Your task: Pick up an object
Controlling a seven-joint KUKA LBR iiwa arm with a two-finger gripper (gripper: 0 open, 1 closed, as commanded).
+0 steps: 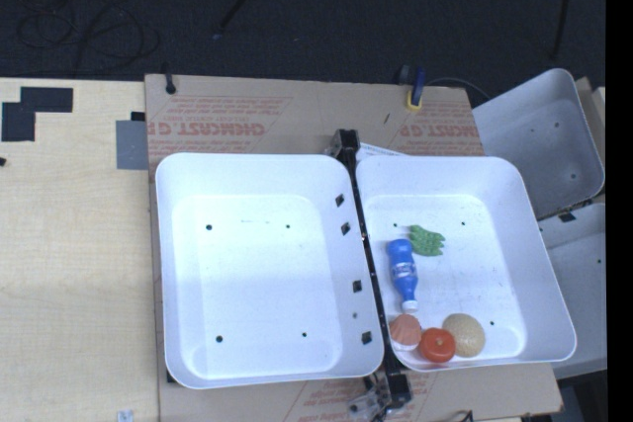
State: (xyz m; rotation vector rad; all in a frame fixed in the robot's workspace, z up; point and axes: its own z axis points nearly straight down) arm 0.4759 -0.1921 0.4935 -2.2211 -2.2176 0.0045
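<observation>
Right bin (pixel 514 212) holds blue bottle (pixel 401 272), green toy (pixel 426 239), pink ball (pixel 405 330), red ball (pixel 437 345), tan ball (pixel 464 334). Tool state: cannot tell. Bottle judged light, rigid, slippery; best pinched across mid-body. Places relative to tool cannot be given.

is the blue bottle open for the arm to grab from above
Probably yes. The blue bottle lies flat in the right bin with nothing over it. The green toy sits close by its top end, and the bin wall is near its left side.

Green item (pixel 426 239) too small to identify — blurred shape.
</observation>
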